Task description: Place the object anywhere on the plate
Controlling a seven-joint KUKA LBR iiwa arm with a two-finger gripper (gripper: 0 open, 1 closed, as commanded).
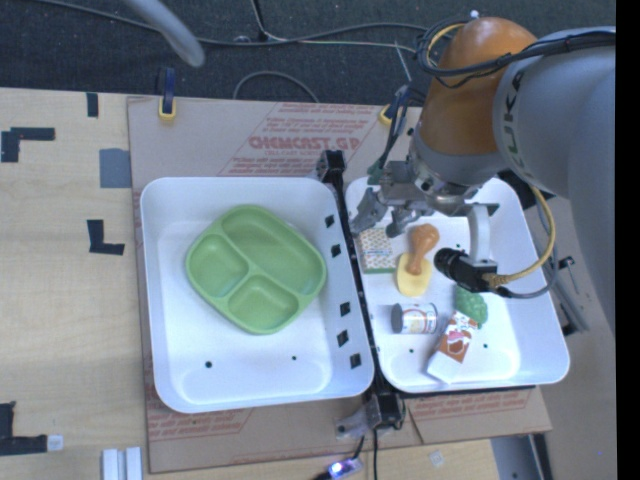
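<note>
Bins sit side by side on the counter (60,268), which is covered under them by a cardboard sheet (280,138) with red print. The left bin (165,358) holds a green plate (256,267) with three compartments, lying tilted toward the middle of the bin; nothing rests on it. The right bin (530,358) carries the clutter. A patterned card (377,251) lies flat against the bin's left wall. Just beside it, a yellow and tan toy drumstick (417,261) lies near the bin's centre. Below that lies a small can (415,319) on its side, and to the right of it a red and white carton (453,346), tilted. A green piece (471,305) sits just above the carton.

The arm (560,108) reaches in from the right, its orange band (478,48) above the upper part of the right bin. The tool (385,213) hangs over the bin's upper left area, above the card and just beside the drumstick. Whether its fingers are spread or closed cannot be told from this angle, and no object is seen between them. A black cable end (458,266) hangs near the drumstick.
</note>
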